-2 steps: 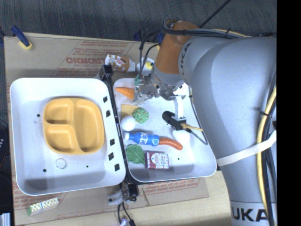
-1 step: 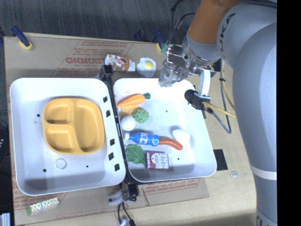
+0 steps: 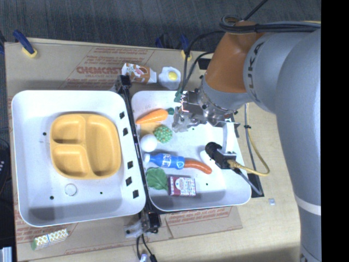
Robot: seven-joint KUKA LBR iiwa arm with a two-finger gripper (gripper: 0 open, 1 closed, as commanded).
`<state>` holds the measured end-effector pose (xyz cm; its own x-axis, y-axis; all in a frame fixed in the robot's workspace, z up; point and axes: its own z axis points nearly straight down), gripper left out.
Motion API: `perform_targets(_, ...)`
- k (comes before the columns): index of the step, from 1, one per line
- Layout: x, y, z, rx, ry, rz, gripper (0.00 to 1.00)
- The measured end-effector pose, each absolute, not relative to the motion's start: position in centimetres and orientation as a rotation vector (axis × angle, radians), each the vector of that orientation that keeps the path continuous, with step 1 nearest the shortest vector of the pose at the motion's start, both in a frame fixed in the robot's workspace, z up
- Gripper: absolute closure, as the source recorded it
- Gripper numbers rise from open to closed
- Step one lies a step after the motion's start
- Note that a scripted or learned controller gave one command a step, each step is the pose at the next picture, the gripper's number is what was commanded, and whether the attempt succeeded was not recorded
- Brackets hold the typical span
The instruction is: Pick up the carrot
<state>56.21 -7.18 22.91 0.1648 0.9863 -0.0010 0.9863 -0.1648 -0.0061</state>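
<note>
The carrot [image 3: 151, 115] is orange with a green tip at its right end and lies in the upper left part of the right bin [image 3: 234, 192], close to the wall it shares with the left bin. My gripper [image 3: 181, 120] hangs just right of the carrot's green tip, above the bin floor. Nothing shows in its grasp, and the wrist hides part of it.
Below the carrot lie a green bumpy ball [image 3: 162, 134], a white egg [image 3: 148, 143], a blue bottle [image 3: 166, 160], a red pepper [image 3: 197, 167], a green leaf [image 3: 157, 179] and a maroon box [image 3: 182, 186]. The left bin [image 3: 22, 162] holds a yellow divided plate [image 3: 86, 144].
</note>
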Motion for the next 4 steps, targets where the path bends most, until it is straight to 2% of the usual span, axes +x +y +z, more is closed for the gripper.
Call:
perform_targets(1,48.9,-6.5,24.2,-2.414,-2.005,0.006,1.00)
perform_targets(2,47.7,-11.7,35.5,-2.305,-2.135,0.002,1.00)
perform_targets(3,47.6,-17.8,22.8,-2.126,-2.308,0.003,1.00)
perform_targets(4,47.6,-17.8,22.8,-2.126,-2.309,0.003,0.00)
